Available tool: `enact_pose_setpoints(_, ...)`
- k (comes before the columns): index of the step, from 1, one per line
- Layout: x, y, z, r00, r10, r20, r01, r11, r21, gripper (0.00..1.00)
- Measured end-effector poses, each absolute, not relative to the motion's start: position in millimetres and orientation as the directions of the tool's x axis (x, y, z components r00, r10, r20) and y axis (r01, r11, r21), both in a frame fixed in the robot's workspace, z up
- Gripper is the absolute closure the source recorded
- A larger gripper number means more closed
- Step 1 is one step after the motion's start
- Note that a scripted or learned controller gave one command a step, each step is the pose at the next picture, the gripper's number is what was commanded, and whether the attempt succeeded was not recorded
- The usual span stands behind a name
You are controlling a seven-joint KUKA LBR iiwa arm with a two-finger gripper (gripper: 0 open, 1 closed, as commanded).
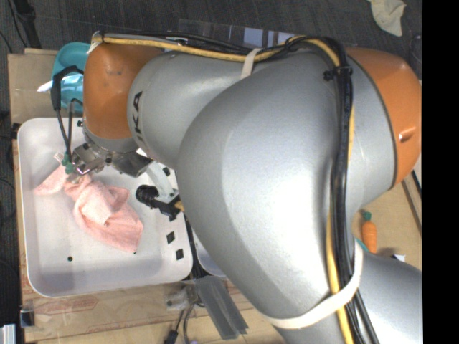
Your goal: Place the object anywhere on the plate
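A crumpled pink cloth (100,210) lies in the left white bin (43,264), spread from its left side toward the middle. My gripper (77,165) reaches down at the cloth's upper left corner, right over the fabric there. The big grey arm with its orange band covers most of the view, including the right bin. A teal object (69,70) sits just beyond the left bin's far edge, half behind the arm.
A small orange carrot-like piece (369,235) lies on the bench at the right, beside the arm. A crumpled pale rag (385,9) lies on the dark floor at the top right. The left bin's front half shows bare white floor.
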State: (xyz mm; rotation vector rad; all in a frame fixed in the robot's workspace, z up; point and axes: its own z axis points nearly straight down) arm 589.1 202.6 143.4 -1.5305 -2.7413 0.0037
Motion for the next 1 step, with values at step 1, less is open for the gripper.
enact_pose_setpoints(1, 648.7, 146.8, 186.1, -0.506, 0.862, 0.0, 0.862, 0.506, -0.002, 1.0)
